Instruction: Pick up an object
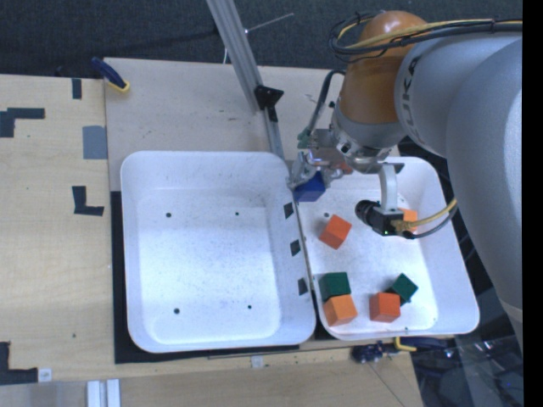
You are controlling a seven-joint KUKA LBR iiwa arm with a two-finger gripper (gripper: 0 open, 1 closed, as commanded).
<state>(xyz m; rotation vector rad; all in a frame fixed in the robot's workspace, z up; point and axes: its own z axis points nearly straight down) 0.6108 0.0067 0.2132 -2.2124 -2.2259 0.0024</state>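
My gripper (pixel 310 175) hangs over the divider between the two bins, at the near-left corner of the right bin (pixel 454 308). A small blue block (pixel 310 187) sits between its fingertips, and the fingers are closed on it. Lower in the right bin lie an orange block (pixel 335 231), a dark green block (pixel 335 284) touching another orange block (pixel 340 309), a red-orange block (pixel 385 306) and a green block (pixel 405 287). The wrist hides the bin's upper part.
The left bin (pixel 136 227) lies beside the right one. A slanted metal pole (pixel 242 49) comes down to the bins' shared top corner. A black fitting with cable (pixel 377 216) hangs off the wrist. A blue and yellow tool (pixel 111 74) lies on the bench.
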